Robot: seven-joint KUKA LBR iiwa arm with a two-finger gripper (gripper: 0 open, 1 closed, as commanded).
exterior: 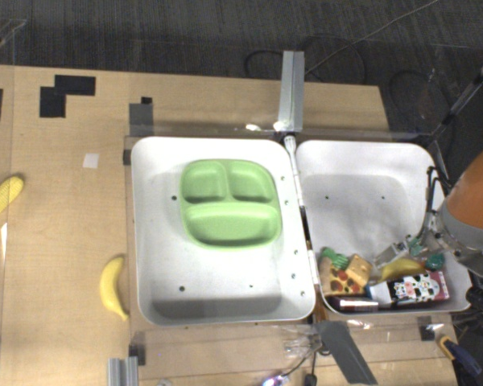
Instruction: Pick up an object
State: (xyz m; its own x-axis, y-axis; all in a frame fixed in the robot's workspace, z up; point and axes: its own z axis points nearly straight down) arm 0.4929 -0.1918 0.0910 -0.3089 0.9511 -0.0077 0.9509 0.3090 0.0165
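The right bin (362,175) holds a heap of small things along its front edge: a green piece (332,257), an orange and yellow toy (356,272), a yellow item (402,266), a black-and-white printed box (414,288) and a marker-like stick (358,302). My gripper (414,248) reaches in from the right, low over the right end of the heap, just above the yellow item. A teal bit (435,258) shows beside it. The orange wrist band (475,195) sits above the bin's right wall. I cannot make out anything held.
The left bin (157,240) carries a green divided plate (229,202). On the wooden bench to the left lie a yellow banana (113,286) and a yellow corn cob (2,199). A metal post (291,87) stands behind the divider between the bins.
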